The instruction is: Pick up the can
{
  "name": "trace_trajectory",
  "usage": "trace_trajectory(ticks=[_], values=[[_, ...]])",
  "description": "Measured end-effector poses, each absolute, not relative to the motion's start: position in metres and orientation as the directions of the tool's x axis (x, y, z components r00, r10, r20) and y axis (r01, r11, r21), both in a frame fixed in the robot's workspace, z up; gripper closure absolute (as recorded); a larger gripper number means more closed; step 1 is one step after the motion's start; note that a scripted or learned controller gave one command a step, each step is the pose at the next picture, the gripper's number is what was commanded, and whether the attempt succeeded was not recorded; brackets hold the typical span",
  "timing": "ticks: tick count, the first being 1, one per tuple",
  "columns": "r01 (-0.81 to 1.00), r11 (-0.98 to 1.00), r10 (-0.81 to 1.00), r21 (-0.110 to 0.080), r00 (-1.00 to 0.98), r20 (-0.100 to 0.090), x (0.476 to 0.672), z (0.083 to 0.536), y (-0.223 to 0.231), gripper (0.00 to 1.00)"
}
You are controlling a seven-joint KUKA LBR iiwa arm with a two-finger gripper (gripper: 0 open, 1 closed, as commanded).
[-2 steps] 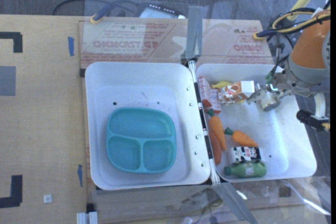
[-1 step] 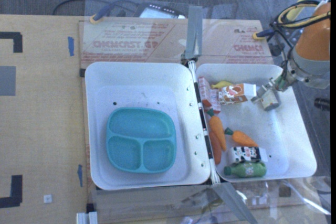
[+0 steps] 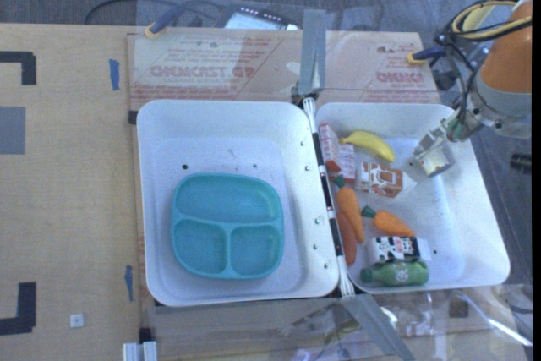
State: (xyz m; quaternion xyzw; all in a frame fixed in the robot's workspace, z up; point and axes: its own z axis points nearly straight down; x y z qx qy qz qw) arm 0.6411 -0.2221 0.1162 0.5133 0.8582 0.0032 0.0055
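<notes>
So from my feed, the gripper (image 3: 433, 156) is sitting over the right bin (image 3: 473, 249), up around 2 o'clock in it, and I can't tell how its fingers stand. The can (image 3: 379, 179), lying on its side with a red and white label, is near the bin's middle, just left of the gripper. A banana (image 3: 368, 144) is at 12 o'clock from the can, two carrots (image 3: 350, 214) at 6, and a green bottle (image 3: 396, 273) down at the bin's 6 o'clock edge. The left bin (image 3: 161, 131) has a teal divided plate (image 3: 226, 226).
</notes>
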Motion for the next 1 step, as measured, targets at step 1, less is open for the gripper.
trace_trajectory(ticks=[1], values=[[0.953, 0.302, 0.953, 0.001, -0.302, 0.000, 0.5700, 0.2155, -0.1511, 1.00]])
